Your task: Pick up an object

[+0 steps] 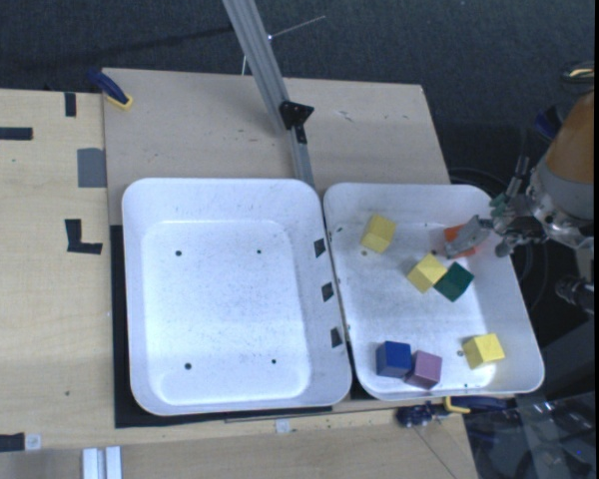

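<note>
The right bin (374, 302) holds several small blocks. One yellow block (377, 234) lies near its far left, and another yellow block (427, 271) touches a dark green block (455, 281) in the middle. A blue block (393, 357) and a purple block (425, 368) sit together at the front, with a third yellow block (484, 349) at the front right. My gripper (466, 239) reaches in from the right, low over the bin's far right part, just above the green block. A small orange-red bit (451, 234) shows at its tip; I cannot tell what it is.
The left bin (220, 297) stands beside the right one, their rims touching. A grey metal bar (265, 58) slants down from the top to the gap between the bins. The arm's orange band (577, 143) is at the right edge.
</note>
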